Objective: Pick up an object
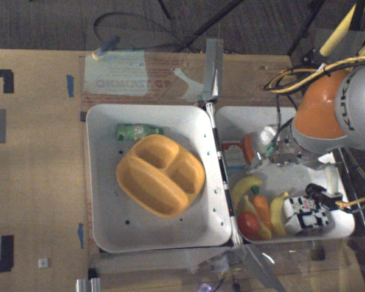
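Camera view: gripper [274,157] low in right bin [347,224], claw state can't tell, pickable toys (banana [246,186], carrot [261,207], tomato [248,224]) packed touching — risk of glancing off or grabbing two.

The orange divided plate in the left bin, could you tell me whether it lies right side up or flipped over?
Right side up: the orange divided plate lies flat in the left bin, its three empty compartments facing the camera.

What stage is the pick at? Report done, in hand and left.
Done: the arm has reached over the right bin. In hand: nothing visibly lifted; the bananas, carrot, tomato and black-and-white box lie in that bin. Left: the grasp and lift. The orange tray sits in the left bin.
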{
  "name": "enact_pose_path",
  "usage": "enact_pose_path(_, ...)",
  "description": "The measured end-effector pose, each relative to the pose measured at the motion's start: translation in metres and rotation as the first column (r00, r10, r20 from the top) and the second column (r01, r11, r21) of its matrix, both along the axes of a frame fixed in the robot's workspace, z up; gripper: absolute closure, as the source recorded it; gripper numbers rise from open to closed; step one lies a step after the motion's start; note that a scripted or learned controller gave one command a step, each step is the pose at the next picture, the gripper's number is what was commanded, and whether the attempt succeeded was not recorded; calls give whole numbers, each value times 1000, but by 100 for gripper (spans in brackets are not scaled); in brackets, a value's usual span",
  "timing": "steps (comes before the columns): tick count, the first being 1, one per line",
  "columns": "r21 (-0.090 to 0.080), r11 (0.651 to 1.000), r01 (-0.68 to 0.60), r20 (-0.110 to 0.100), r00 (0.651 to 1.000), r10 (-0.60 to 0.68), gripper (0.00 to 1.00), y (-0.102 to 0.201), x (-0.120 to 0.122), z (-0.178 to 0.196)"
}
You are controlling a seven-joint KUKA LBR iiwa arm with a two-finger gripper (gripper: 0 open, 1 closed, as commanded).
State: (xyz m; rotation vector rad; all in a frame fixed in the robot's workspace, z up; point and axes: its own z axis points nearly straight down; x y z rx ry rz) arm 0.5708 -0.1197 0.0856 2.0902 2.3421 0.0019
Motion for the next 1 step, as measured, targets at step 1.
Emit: enact_pose_path(1,0,941,-339,-6,941,339,0,-5,82,-1)
